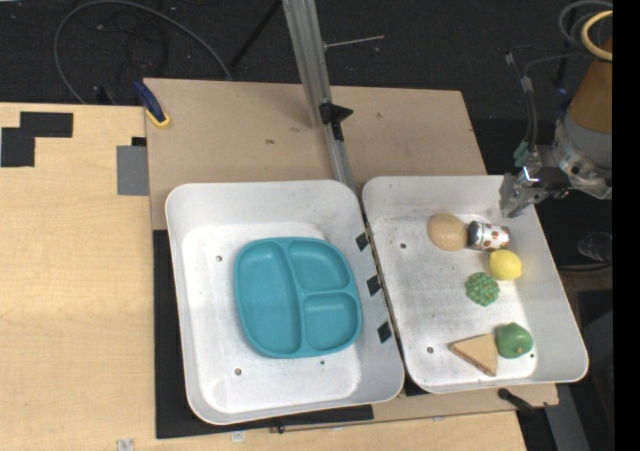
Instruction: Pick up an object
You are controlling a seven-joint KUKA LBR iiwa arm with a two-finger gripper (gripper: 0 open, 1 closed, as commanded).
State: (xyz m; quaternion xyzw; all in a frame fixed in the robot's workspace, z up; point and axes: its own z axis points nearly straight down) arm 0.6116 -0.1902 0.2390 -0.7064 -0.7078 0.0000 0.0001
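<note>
Right now the tool (520,191) hangs over the far right corner of the right bin (420,339), at the end of the grey arm (590,129) reaching in from the right. Whether it is apart or together cannot be told; it shows as a small dark shape with nothing visibly in it.

The nearest candidates lie just toward the bin's middle and near side from the tool: a small can (489,235) on its side, its long axis running roughly left to right, touching or almost touching a tan egg-shaped thing (447,232) on its left. Just nearer along the bin's right edge sit a lemon (506,265) and a green bumpy ball (482,289); by the near right corner lie a tan wedge (476,353) and a green apple (514,340), side by side.

The left bin (200,359) carries a teal divided tray (297,296), well apart from the tool.

Judging by position, the can is the likeliest target, needing a short move down and slightly inward.
</note>
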